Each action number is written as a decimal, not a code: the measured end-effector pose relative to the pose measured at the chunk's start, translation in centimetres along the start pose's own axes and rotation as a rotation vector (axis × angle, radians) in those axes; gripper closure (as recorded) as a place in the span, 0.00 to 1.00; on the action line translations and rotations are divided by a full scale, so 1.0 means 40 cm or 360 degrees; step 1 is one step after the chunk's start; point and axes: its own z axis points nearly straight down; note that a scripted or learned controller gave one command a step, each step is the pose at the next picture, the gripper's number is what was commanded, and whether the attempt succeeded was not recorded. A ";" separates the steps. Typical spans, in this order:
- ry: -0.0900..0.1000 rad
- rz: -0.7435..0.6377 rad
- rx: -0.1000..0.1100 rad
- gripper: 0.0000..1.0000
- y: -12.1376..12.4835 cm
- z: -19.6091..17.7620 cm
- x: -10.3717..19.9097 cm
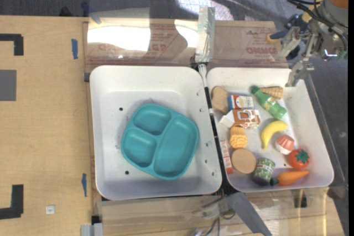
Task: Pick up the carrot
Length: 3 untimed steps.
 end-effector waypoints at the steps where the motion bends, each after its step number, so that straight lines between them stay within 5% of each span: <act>1: 0.0016 -0.0297 -0.0008 0.00 0.113 0.312 0.135; 2: 0.0003 -0.0561 -0.0005 0.00 0.244 0.237 0.322; 3: 0.0005 -0.0533 -0.0006 0.00 0.327 0.239 0.350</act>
